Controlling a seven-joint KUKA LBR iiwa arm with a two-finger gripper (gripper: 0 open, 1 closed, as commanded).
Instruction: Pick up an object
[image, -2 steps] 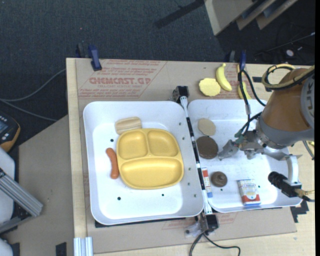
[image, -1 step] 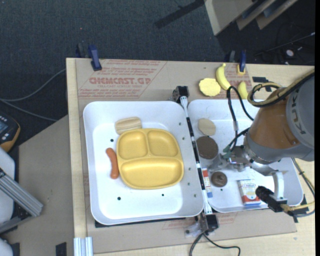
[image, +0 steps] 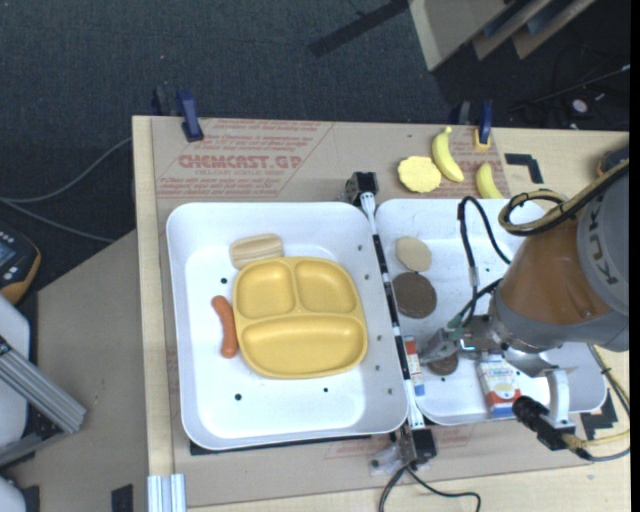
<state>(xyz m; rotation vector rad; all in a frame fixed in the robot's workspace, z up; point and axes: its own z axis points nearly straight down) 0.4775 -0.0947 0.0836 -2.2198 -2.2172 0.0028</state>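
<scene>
My gripper (image: 440, 350) is low in the right bin (image: 440, 405), near its left wall. A small brown disc (image: 441, 366) lies just under and in front of it. A larger dark brown patty (image: 413, 295) and a tan round piece (image: 412, 254) lie further back in the same bin. A red and white carton (image: 498, 386) rests to the right of the gripper, partly under the arm (image: 555, 285). The left bin (image: 200, 300) holds a yellow divided plate (image: 298, 317), an orange hot dog (image: 226, 326) and a tan bun (image: 257, 248).
On the bench behind the right bin lie two bananas (image: 447, 156) (image: 488, 181) and a yellow lumpy piece (image: 419, 174). A black cable (image: 475, 240) loops over the right bin. The divider between the bins (image: 388, 300) runs just left of the gripper.
</scene>
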